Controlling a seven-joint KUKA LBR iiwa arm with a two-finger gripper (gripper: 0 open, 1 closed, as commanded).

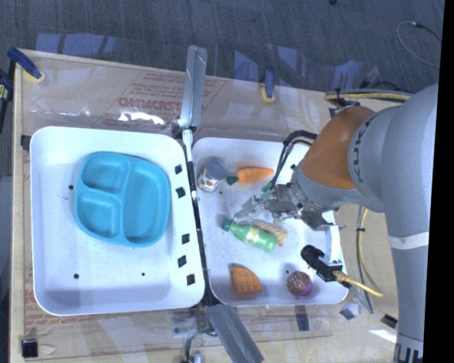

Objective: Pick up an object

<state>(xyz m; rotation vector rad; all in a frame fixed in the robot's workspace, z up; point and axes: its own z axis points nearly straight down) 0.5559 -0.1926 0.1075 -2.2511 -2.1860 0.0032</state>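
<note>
My gripper point(254, 208) hangs low in the right bin point(212, 291), near its middle. Just below it lies a green bottle point(249, 233) on its side, with a pale tan item point(272, 231) against the bottle's right end. An orange carrot point(254, 174) lies a little above the gripper. At the bin's upper left sits a small grey and brown object point(210, 174). Along the front edge rest an orange-brown waffle-like piece point(245, 281) and a dark red ball point(299, 282). Nothing shows as held.
The left bin point(44, 281) holds a blue divided plate point(123, 197). A row of small black clips runs along the wall between the bins point(186, 240). The grey arm with its orange band point(332, 156) covers the right bin's right side.
</note>
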